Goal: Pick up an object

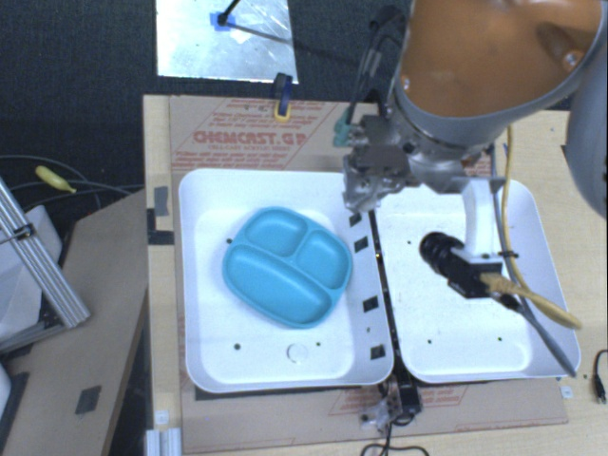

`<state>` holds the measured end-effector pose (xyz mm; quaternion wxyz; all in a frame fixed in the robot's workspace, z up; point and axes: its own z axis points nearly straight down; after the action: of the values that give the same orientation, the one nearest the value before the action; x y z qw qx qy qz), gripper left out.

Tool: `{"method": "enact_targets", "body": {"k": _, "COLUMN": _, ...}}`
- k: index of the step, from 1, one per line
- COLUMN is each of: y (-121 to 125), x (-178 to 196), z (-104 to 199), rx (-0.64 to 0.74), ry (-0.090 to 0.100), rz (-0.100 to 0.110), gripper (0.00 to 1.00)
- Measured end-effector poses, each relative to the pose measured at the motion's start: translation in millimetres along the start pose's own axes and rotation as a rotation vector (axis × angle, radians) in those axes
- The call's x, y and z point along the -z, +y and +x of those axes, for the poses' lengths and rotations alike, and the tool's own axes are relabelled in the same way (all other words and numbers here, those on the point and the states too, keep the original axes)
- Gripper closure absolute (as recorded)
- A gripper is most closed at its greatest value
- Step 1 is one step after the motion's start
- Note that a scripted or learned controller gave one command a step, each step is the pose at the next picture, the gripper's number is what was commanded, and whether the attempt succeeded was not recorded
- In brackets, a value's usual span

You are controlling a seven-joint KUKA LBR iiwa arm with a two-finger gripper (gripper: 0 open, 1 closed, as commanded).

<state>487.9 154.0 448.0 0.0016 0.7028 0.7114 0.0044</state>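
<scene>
The blue divided plate (287, 266) lies flat mid-left bin (204, 350), exposed for grasping from above. The pincer (364, 195) hangs over the bins' shared rim near its far end; its state cannot be told.

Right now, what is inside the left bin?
The left bin holds a blue sectioned plate lying flat near its middle. The end effector hangs over the bin's top right corner, covering whatever lies beneath it there.
</scene>
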Motion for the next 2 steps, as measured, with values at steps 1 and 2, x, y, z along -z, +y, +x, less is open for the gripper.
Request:
{"method": "enact_targets", "body": {"k": 1, "y": 0.7, "x": 10.8, "z": 0.2, "rx": 0.005, "ry": 0.001, "rz": -0.002, "gripper": 1.00}}
{"method": "enact_targets", "body": {"k": 2, "y": -2.0, "x": -46.9, "z": -3.2, "rx": -0.012, "ry": -0.005, "rz": 0.011, "gripper": 1.00}}
